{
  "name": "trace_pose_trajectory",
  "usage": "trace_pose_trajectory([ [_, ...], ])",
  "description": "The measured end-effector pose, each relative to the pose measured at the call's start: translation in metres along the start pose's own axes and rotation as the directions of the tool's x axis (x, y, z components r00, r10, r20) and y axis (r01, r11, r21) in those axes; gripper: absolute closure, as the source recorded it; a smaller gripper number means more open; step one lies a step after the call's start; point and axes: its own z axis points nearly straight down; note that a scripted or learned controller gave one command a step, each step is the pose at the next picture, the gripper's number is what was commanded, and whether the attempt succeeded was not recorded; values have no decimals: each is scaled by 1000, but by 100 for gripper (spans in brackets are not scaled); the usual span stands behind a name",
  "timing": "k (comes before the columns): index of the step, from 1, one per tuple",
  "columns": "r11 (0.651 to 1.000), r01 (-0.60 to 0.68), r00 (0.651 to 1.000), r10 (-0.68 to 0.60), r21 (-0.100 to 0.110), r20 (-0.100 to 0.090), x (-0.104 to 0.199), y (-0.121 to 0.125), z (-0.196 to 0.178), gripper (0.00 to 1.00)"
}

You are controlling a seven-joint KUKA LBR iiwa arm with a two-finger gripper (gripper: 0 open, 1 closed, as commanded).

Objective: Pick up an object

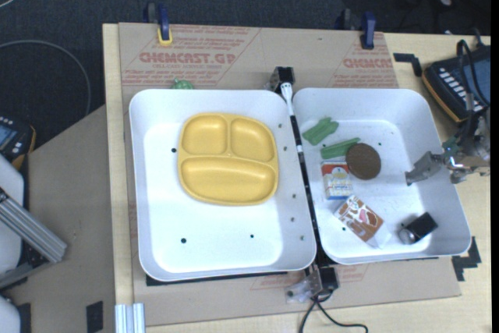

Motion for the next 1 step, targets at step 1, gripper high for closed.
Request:
trace_pose_trajectory([
  [1,1000,0,1000,0,6,-4,30,-11,129,0],
])
